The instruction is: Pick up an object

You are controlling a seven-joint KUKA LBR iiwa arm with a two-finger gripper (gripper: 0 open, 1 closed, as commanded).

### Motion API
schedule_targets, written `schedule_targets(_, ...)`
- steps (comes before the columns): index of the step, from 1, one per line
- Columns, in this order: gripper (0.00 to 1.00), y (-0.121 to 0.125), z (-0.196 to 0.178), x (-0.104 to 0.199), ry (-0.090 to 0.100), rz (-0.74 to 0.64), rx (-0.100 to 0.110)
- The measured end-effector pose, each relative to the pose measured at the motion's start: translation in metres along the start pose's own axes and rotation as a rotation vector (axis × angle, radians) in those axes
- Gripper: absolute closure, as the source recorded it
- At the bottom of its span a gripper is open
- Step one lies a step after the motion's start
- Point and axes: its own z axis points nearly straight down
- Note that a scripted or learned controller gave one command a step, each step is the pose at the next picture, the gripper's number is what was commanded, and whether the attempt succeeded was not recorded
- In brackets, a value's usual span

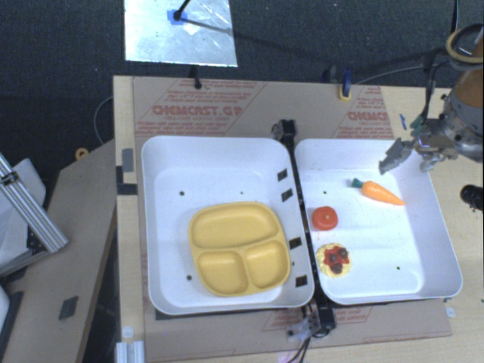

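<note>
In the right bin lie three toy foods. An orange carrot with a green tip rests near the far right, a red tomato slice sits by the left wall, and a small round pizza lies just in front of it. My gripper hangs over the bin's far right corner, just above and to the right of the carrot. Its fingers stand open with nothing between them.
The left bin holds a yellow divided plate. A black divider runs between the bins. A shiny metal sheet lies on the dark floor behind the bench, and cables cross the far right.
</note>
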Motion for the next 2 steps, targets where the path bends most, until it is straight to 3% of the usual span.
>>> schedule_targets(1,0.0,0.002,-0.006,0.0,-0.002,-0.003,-0.01)
schedule_targets(2,0.0,0.007,0.049,0.01,-0.001,-0.005,-0.007)
